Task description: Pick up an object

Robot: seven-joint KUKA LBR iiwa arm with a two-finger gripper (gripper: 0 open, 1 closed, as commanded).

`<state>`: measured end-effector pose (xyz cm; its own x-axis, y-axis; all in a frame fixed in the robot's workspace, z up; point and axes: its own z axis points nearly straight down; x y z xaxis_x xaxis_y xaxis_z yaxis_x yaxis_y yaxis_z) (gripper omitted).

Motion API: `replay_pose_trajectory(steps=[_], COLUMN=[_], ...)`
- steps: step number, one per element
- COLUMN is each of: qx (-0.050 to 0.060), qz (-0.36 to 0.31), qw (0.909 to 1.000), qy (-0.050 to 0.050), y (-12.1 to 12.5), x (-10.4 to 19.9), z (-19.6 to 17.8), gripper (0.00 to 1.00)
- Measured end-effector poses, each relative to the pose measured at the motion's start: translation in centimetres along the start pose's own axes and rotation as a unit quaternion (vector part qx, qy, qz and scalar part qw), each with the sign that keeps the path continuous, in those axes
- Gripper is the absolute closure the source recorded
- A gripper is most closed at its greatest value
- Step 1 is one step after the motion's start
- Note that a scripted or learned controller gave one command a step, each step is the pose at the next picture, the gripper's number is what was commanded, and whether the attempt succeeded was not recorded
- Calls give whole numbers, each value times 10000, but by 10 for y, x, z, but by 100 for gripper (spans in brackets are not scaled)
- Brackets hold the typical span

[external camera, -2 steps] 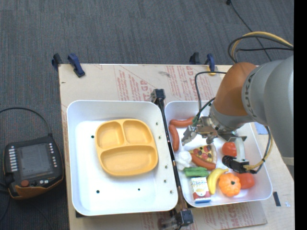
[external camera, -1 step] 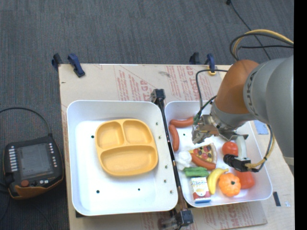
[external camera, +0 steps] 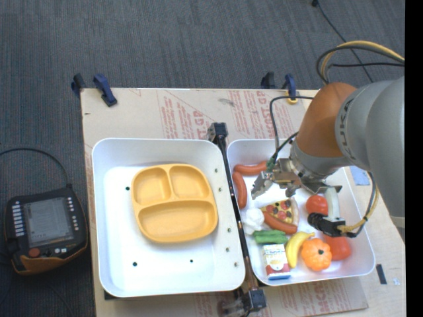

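I have the end effector (external camera: 264, 185) hanging low over the right bin (external camera: 367, 264), at about 10 o'clock in that bin's pile of toy food. Its fingers look spread, with nothing pinched between them.

The candidates crowd together. Two sausages (external camera: 240, 189) lie at the bin's 10 o'clock corner, one along the divider wall and one across the top, just beside the fingers. The pizza slice (external camera: 283, 211) sits just below the tool at its 5 o'clock, with a white piece (external camera: 254, 218) at 7 o'clock.

My worries:
- The fingers may close on two items at once, or wedge a sausage against the bin wall rather than lift it.
- The rounded sausage could squirt out of a shallow pinch.
- A descent slightly off could jam a fingertip on the pizza slice, which lies flat and offers little edge.

The yellow divided plate (external camera: 174, 200) in the left bin (external camera: 106, 269) is well apart and not at risk.
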<state>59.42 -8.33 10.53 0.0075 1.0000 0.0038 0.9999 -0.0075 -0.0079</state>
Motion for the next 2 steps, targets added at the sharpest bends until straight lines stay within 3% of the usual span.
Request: replay_pose_trajectory(steps=[1,2], qx=[-9,-13], qz=[-35,-57], qw=[10000,10000], qy=[-16,-17], y=[49,50], x=[2,2], z=[19,8], gripper=[0,100])
